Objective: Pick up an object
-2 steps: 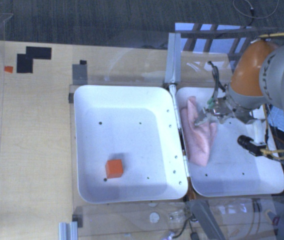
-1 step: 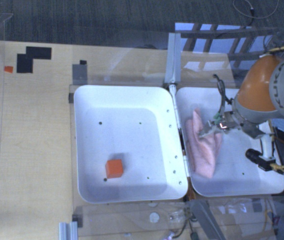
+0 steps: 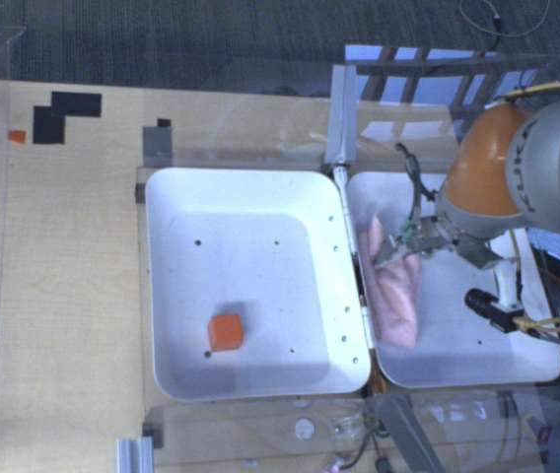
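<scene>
A long pale pink soft object (image 3: 391, 286) lies along the left wall of the right bin (image 3: 477, 368). My gripper (image 3: 395, 247) reaches down from the right and sits right over the pink object's upper part, at or very near its surface. An orange cube (image 3: 226, 332) rests in the lower left part of the left bin (image 3: 176, 205), far from the gripper.
The two white bins meet at a metal divider (image 3: 354, 264). A vertical grey post (image 3: 341, 116) stands behind the seam. Black marker blocks (image 3: 63, 114) and a small orange tag (image 3: 17, 137) lie on the wooden bench at far left.
</scene>
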Robot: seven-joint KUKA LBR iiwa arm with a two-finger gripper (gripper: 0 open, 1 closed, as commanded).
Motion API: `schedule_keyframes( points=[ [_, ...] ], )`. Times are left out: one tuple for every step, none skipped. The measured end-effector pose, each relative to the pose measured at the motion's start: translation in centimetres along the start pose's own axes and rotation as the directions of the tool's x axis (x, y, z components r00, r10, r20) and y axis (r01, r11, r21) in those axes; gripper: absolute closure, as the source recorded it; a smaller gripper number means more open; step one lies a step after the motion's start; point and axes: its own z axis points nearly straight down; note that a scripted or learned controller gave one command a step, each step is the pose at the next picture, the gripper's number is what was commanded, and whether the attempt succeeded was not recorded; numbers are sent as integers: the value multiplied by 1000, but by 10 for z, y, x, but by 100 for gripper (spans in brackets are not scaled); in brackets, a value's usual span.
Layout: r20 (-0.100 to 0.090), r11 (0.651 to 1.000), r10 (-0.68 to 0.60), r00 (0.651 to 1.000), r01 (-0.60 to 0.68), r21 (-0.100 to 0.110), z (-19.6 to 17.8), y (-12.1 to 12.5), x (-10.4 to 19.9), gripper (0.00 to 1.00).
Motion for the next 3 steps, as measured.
schedule_keyframes(
  points=[
    [-2, 1000, -21, 1000, 21, -2, 0, -9, -4, 0],
    [-1, 996, -88, 996, 88, -3, -1, -18, -4, 0],
    [-1, 992, -130, 992, 130, -3, -1, -35, -8, 0]
  ],
)
